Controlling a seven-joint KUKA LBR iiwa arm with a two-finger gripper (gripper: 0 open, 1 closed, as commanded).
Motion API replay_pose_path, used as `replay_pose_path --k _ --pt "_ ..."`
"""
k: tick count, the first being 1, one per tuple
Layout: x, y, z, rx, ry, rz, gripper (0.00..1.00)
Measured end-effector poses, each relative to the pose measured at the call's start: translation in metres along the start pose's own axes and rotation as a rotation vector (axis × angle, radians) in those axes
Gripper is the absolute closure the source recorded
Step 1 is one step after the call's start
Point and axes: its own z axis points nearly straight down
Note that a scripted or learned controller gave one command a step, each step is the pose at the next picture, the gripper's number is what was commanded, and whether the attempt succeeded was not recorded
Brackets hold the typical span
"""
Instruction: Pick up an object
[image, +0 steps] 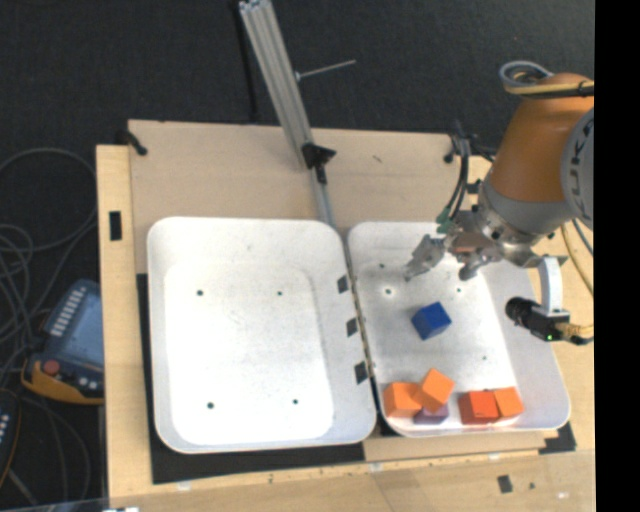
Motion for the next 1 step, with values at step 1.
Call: replay_pose_path --k 1 --pt "-0.0504 -0.0611 0.0524 0.007 -0.001 0.008 0.0"
